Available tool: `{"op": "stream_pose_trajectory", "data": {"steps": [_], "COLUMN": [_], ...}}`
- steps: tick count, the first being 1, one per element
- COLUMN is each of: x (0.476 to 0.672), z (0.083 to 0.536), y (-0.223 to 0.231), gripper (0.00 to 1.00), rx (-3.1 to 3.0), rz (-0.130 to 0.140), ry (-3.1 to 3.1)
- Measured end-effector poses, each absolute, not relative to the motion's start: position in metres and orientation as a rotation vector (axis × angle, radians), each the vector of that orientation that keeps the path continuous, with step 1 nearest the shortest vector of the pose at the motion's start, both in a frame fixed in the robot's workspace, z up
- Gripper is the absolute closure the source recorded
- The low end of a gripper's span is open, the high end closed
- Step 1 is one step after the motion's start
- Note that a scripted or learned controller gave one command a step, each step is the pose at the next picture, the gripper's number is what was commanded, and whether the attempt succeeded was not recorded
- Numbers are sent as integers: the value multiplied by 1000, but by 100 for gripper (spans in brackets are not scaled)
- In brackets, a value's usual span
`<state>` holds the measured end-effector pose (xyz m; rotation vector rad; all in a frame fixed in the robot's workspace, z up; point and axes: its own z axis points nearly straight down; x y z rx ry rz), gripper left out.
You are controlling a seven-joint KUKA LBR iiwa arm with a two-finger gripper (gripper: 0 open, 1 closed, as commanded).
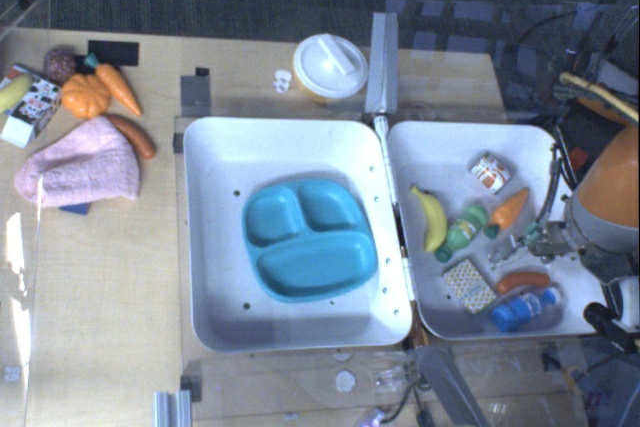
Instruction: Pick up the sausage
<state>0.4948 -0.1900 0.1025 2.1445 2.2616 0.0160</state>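
The sausage point(522, 281), a short orange-brown link, lies in the right bin point(440, 150) near its front right corner, just behind a blue bottle point(520, 311). My gripper point(530, 243) hangs directly over the bin's right side, a little behind and above the sausage, with nothing visibly held. The grey arm with its orange band point(610, 190) comes in from the right and hides the bin's right wall.
The right bin also holds a banana point(432, 218), a green bottle point(463, 226), a carrot point(509, 209), a small can point(489, 172) and a checkered block point(467, 282). A blue divided tray point(310, 237) sits in the left bin. Toy food and a pink cloth point(80, 165) lie at the bench's far left.
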Motion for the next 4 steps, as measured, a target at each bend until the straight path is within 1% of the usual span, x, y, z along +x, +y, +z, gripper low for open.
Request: {"op": "stream_pose_trajectory", "data": {"steps": [1,2,3,4], "x": [491,494,492,491], "z": [90,90,90,90], "y": [-191,-202,-167,-194], "gripper": [0,0,0,0], "rx": [2070,2416,2367,2328], "rz": [11,20,13,12], "ry": [2349,1993,2043,2091]}}
